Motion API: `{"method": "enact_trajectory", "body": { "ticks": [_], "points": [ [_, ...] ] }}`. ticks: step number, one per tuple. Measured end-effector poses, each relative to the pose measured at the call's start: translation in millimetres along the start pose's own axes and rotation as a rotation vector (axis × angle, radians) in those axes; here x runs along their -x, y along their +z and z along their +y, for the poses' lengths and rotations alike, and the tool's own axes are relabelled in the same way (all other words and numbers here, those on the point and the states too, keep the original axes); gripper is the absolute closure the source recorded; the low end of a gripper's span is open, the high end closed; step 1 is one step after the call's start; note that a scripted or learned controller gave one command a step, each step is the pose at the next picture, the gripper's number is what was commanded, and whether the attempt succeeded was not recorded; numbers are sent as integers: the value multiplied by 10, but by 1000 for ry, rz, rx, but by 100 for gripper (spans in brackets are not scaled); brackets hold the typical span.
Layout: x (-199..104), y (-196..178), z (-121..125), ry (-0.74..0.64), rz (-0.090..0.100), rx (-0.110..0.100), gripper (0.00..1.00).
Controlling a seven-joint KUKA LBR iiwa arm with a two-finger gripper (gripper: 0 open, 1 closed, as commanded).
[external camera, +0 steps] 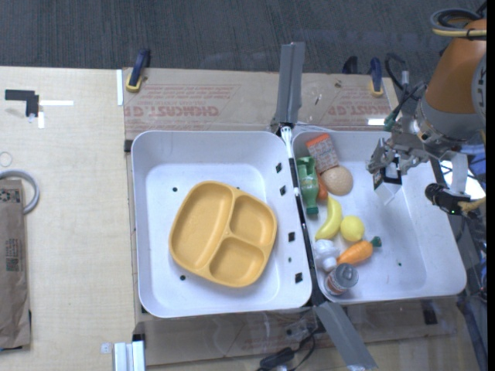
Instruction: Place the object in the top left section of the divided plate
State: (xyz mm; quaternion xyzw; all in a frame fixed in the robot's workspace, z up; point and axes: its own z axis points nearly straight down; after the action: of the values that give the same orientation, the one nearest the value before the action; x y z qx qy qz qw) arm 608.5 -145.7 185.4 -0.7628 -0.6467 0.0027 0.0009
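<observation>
Two white bins side by side on bench. Left bin (151,230): holds just the yellow divided plate (223,233), lying flat, turned at an angle, three sections — one long along its left side, two smaller on right. All three sections bare.

Right bin (433,261): toys bunched along its left wall, rest of floor bare. Top to bottom: orange-red carton (323,151) at upper corner, green bottle (308,184) lying along the wall, tan egg (337,180) just right of bottle and touching carton's lower edge, banana (332,219) curved below egg, lemon (353,228) touching banana's right side, carrot (357,252) w/ green top pointing right, white garlic-like piece (324,249) left of carrot, small can (341,278) w/ red label nearest the bottom wall.

Which toy is the task's object: can't tell, nothing set apart from the bunch.

Gripper (389,175) over upper-right part of right bin, coming in from right under the orange band. Fingers dark, pointing down-left; nothing visible between them. Gap between fingers too cluttered to judge — can't tell wide or narrow.

Nearest toy to gripper: egg, off to its left, apart, not touching. Carton also left and slightly above. Other toys lower-left, well apart from gripper.
</observation>
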Motion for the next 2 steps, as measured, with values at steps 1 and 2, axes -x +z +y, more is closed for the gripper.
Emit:
{"method": "enact_trajectory", "body": {
  "ticks": [1,2],
  "points": [
    [-309,891,-697,-20,2,-1,100],
    [-1211,-33,-1129,78,0,0,100]
  ]
}}
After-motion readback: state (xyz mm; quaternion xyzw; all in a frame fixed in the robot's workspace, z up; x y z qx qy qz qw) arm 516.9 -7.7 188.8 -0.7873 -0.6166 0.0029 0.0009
